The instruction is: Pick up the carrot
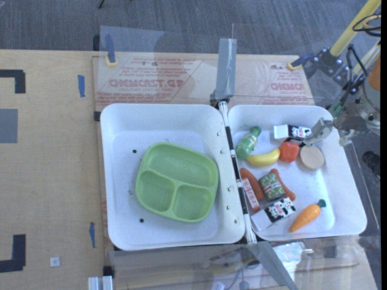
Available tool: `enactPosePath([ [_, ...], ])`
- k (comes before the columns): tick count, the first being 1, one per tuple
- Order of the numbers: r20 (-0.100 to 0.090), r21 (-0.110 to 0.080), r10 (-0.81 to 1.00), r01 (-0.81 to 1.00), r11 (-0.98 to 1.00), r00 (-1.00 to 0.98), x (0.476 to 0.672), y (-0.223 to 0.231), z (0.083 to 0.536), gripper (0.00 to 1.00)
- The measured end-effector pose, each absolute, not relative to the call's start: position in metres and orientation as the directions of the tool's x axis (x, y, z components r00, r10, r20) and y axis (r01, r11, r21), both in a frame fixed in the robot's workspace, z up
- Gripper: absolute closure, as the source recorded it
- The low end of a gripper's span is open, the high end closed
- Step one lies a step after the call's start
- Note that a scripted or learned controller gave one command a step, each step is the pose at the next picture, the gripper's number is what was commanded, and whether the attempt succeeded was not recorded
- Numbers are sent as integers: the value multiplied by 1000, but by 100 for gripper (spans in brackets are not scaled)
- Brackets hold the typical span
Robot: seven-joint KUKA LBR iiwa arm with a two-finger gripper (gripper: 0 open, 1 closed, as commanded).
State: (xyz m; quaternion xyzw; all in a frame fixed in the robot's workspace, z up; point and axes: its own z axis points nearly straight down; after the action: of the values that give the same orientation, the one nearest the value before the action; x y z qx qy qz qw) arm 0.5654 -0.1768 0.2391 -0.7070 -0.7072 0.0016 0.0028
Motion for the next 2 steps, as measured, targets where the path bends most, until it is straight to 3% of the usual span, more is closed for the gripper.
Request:
enactPosePath([
  [1, 3, -5, 983, 983, 185, -185, 521, -171, 141, 0],
  [2, 7, 3, 879, 879, 476, -476, 481, -220, 86, 0],
])
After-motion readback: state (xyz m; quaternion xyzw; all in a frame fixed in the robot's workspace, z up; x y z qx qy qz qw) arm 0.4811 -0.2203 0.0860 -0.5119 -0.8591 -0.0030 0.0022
